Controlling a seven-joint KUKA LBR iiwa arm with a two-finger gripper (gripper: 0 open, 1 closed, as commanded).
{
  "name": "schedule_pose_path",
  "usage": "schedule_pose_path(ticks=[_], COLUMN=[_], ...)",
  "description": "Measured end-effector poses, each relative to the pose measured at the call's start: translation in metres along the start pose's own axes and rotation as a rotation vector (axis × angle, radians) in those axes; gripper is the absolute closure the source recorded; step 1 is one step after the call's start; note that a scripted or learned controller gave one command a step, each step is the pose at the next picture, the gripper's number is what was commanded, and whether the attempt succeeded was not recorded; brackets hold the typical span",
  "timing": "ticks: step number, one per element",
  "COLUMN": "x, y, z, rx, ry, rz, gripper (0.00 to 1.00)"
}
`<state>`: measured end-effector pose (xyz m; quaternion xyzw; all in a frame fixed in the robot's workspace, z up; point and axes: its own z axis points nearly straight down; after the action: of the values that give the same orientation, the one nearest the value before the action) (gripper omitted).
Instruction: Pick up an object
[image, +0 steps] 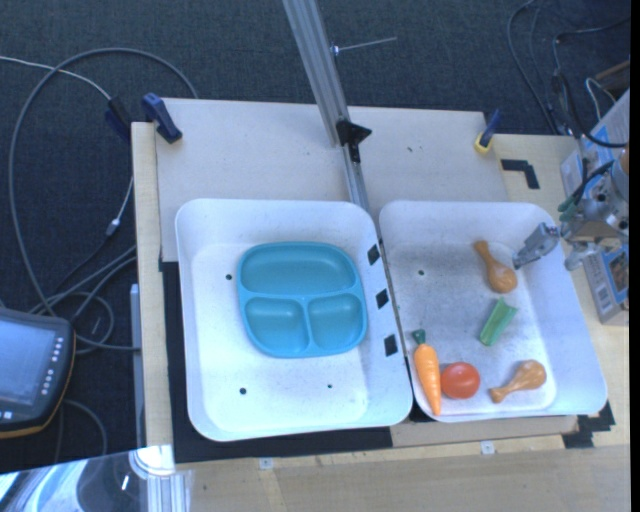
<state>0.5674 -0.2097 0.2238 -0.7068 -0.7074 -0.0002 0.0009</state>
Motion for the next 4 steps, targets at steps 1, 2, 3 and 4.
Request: schedule_pose_path(ticks=[1, 2, 3, 4], x=[0.0, 0.001, 0.002, 0.003], y=[0.0, -0.003, 0.006, 0.005], z=[0.0, 0.042, 0.092, 0.134], rx=[0.0, 0.004, 0.004, 0.005], ry=[0.0, 0.0, 0.0, 0.001], rz=[0.0, 0.0, -0.001, 0.0], gripper=[0.0, 0.0, 0.0, 0.0])
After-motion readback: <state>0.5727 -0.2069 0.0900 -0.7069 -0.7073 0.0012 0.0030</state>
